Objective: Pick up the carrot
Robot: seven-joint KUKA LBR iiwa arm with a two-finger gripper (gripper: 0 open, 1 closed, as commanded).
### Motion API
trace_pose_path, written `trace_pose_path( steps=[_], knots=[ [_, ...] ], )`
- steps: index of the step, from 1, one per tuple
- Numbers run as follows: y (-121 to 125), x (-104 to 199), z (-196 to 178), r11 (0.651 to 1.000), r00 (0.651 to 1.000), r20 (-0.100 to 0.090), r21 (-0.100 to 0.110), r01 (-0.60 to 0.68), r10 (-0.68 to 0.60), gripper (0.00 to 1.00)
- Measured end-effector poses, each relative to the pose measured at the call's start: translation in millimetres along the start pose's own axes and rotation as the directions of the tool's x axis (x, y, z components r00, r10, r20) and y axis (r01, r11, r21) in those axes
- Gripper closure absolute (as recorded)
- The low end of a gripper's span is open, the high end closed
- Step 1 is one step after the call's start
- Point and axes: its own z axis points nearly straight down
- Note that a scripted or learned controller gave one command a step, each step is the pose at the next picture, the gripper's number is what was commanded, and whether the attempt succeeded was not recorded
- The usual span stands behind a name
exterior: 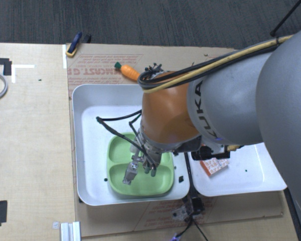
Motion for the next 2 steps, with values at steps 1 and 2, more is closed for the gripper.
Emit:
trace_pose_path(
  steps=[1, 2],
  knots=[
    [36.7, -79.1, -68.9, 0.999, 0.999, 0.0, 0.0, 0.039, -0.039, 0.0],
    [77.0, -52.9, -12.4, 0.999, 0.999, -0.001, 0.001, -0.042, 0.042, 0.0]
  ],
)
